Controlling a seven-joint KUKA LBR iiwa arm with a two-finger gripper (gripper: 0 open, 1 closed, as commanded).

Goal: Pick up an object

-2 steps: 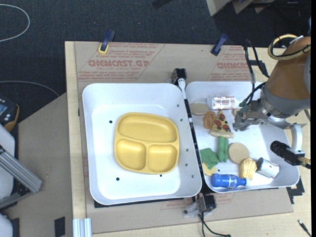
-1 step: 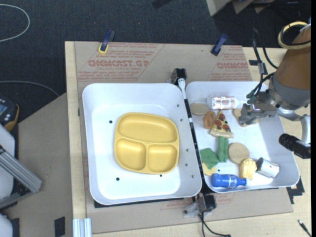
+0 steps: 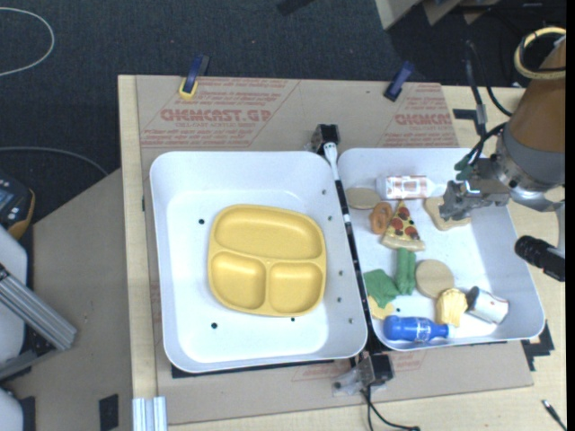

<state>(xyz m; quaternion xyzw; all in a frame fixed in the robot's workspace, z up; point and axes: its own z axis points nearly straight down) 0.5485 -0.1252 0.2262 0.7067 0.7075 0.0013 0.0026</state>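
As the gripper (image 3: 456, 197) hangs over the right bin (image 3: 521, 281), its finger state impossible to tell, a tan toy piece (image 3: 442, 215) lies just beneath it near the bin's back wall. Likely light, stiff and smooth, it would best be pinched across its narrow edges. The board (image 3: 269, 106) behind reads "CHEMCAST GP".

Red "GIGMCAST" lettering, partly legible, printed on cardboard sheet (image 3: 269, 110) under bins.
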